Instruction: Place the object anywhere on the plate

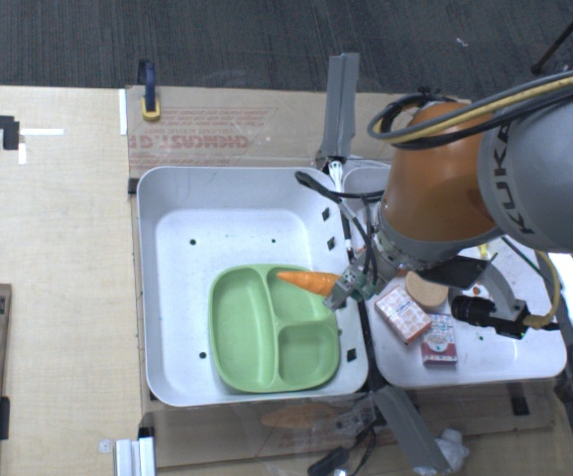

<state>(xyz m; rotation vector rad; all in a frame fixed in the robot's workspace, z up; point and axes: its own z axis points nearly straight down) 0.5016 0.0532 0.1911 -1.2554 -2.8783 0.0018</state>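
Carrot (306,282) is what I must put on the green plate (252,340), and I see it now at the plate's upper right edge, its pointed tip over the plate and its thick end at the hand (344,294). The thick end seems to be between the fingers, so I judge the hand is clenched on the carrot, although the big orange wrist above covers part of it and I am not fully sure. The plate lies in the left bin (168,266), close to the wall that divides the two bins. My worry is the position: the carrot hangs across the rim, not over the middle of a compartment. If the hand lets go here, the carrot can tip on the raised rim and roll out to the bin floor. The grip on a tapered, smooth end can also slip. In the right bin (524,365) are small boxes (403,312), just beside the hand, which the arm could push when it moves.
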